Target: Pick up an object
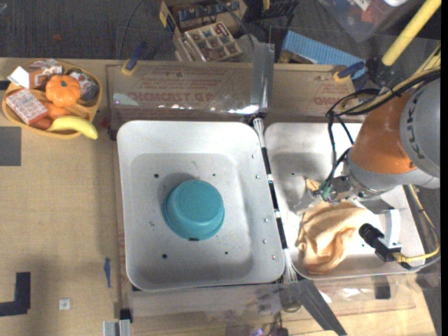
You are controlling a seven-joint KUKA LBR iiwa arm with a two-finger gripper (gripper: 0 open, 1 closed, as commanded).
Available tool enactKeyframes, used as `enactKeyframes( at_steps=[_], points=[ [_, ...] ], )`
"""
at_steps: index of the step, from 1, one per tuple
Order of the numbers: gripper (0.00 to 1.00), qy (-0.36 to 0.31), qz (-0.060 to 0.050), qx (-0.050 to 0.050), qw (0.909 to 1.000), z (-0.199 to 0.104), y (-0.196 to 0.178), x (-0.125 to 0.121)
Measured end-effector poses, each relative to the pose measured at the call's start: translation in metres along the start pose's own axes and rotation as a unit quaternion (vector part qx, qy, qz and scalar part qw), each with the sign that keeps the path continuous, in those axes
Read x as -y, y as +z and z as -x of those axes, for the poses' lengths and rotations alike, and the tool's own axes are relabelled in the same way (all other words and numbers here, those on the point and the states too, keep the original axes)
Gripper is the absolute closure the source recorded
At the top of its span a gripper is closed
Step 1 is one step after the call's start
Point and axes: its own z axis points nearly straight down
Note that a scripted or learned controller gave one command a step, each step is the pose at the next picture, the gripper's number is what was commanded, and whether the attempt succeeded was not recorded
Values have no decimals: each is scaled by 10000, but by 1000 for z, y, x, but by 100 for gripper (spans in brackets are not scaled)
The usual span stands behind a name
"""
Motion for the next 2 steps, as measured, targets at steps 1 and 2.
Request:
enactKeyframes(
  at_steps=[1, 2],
  points=[
    [100, 29, 27, 14, 10000, 3, -11, 0],
    [100, -182, -36, -9, 9998, -22, -96, -59]
  ],
)
